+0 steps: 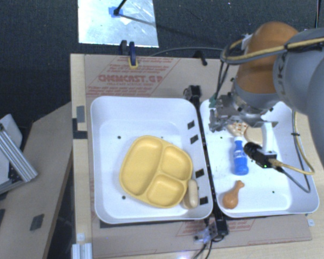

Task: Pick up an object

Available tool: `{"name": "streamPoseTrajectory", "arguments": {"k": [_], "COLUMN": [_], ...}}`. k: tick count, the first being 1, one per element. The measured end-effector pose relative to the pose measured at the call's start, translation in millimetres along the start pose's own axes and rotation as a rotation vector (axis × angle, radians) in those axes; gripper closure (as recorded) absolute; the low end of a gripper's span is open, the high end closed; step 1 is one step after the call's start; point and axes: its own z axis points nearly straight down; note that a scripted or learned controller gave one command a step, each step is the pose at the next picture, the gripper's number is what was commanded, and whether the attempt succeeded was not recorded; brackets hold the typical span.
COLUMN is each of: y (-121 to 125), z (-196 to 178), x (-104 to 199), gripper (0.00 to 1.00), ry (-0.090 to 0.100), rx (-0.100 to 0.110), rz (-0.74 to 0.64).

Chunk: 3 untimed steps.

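A small pale tan object (238, 127), speckled and partly hidden, lies at the far left of the right bin (294, 196), directly under the gripper (222, 121). The gripper hangs low over that corner of the bin, close to the wall that divides the two bins, and its metal end overlaps the tan object's left side. Whether the gripper is clenched or released cannot be told from this angle, and nothing can be seen held in it.

Just nearer the camera than the tan object, a blue bottle (240, 158) with a white cap lies flat on the bin floor, cap toward the gripper. Nearer still, an orange drumstick-shaped toy (232, 195) rests by the bin's front left corner, apart from the bottle.

The grey arm (308, 69) comes in from the right, its orange band (264, 53) bulging above the wrist.

In the left bin (129, 117) a yellow divided tray (154, 170) with three compartments sits toward the front right. A beige roll-like piece (191, 193) lies against the tray's right front edge, beside the bin wall.

Both bins rest on a brown printed board (135, 72)
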Motion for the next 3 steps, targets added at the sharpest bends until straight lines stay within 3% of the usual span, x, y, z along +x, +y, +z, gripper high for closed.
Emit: {"name": "streamPoseTrajectory", "arguments": {"k": [2,3], "y": [45,44], "z": [-7,-6], "x": [96,93], "gripper": [1.00,0.00], "ry": [0.000,-0.002], "rx": [-0.002,0.001], "rz": [0.001,0.004]}}
